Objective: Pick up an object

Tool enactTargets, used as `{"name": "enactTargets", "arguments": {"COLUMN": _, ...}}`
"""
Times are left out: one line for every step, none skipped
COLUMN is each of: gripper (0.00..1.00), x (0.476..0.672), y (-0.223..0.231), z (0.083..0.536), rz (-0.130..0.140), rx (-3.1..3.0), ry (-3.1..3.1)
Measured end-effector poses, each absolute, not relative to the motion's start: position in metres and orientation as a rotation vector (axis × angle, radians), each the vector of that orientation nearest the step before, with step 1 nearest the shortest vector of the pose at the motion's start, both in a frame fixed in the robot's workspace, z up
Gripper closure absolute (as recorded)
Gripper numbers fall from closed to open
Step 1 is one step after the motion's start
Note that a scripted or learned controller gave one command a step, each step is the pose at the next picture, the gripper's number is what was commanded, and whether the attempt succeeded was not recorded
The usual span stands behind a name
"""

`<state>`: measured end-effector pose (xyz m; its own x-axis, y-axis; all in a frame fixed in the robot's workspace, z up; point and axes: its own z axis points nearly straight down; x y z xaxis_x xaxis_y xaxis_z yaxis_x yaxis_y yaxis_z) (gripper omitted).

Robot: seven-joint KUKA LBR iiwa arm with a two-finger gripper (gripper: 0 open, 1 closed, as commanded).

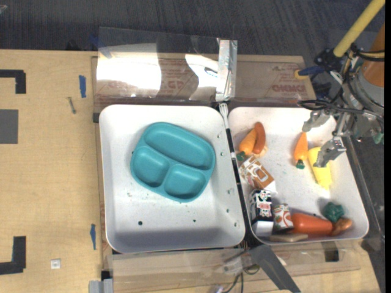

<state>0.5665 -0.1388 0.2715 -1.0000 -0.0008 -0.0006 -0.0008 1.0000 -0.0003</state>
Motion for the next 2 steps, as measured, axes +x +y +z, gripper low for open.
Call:
{"name": "enactTargets", "arguments": {"gripper": 0.0, "x": 0.568, "y": -0.197, "z": 0.134, "rz": 0.004, "rx": -0.295, "ry": 3.13}}
{"name": "enactTargets", "arguments": {"gripper": 0.0, "x": 0.593, "y": -0.196, "z": 0.089, "rz": -0.004, "rx": -0.301, "ry": 3.118}}
